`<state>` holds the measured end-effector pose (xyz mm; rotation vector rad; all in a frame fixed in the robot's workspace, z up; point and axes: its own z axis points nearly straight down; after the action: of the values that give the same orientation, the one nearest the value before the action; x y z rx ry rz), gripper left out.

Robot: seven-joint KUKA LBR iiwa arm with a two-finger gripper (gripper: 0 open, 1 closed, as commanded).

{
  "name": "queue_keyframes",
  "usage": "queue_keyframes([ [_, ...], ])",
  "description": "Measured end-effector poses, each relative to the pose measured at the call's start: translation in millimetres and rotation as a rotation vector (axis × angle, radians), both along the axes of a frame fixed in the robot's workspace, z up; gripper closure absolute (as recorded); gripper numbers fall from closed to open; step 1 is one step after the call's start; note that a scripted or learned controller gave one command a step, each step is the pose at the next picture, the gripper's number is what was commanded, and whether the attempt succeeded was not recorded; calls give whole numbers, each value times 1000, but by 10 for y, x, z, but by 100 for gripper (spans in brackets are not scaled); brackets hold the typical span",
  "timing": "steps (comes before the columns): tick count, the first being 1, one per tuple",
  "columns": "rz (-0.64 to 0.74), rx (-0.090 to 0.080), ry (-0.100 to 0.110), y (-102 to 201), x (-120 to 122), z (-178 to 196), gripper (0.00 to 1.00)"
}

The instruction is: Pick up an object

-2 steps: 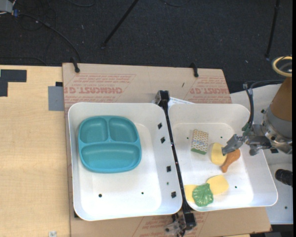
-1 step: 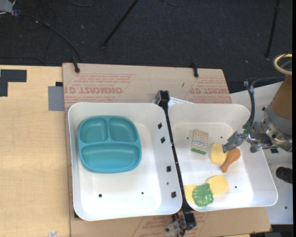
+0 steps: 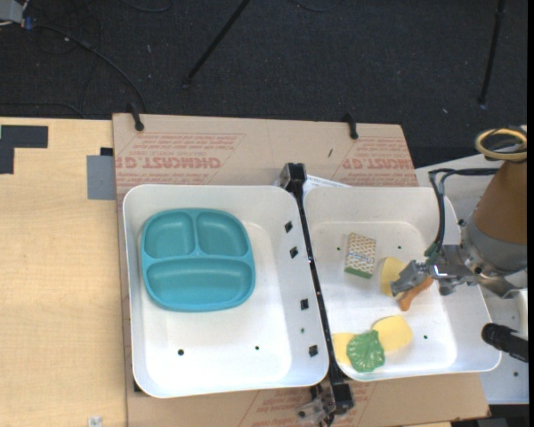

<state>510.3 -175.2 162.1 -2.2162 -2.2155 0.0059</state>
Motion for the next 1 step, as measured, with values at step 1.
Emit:
queue_keyframes([
  [1, 0, 0, -1, -20, -26, -437, 0],
])
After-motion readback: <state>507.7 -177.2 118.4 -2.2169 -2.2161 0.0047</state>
